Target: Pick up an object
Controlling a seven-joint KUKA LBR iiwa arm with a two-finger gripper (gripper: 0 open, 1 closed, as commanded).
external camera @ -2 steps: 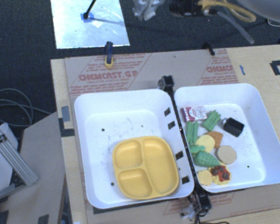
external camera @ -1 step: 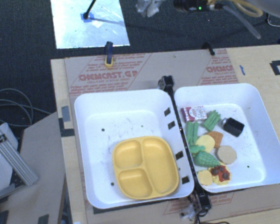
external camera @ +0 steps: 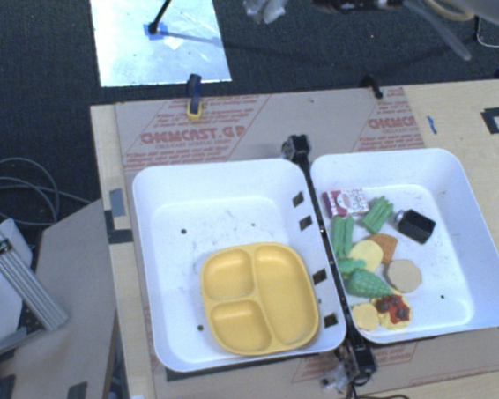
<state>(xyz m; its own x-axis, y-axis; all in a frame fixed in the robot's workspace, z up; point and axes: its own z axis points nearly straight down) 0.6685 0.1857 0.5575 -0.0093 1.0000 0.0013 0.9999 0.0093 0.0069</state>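
Camera view, green pod [external camera: 343, 233] lying lengthwise near-to-far, right bin [external camera: 474, 215], finger state untellable

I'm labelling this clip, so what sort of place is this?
Probably a robotics lab: a bench bearing two white bins, one with toy food, one with a yellow tray, loose cables on carpet.

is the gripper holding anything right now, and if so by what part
Nothing is held. The gripper hangs at the top of the view, beyond the bench, with nothing between its fingers; the toys all lie in the right bin.
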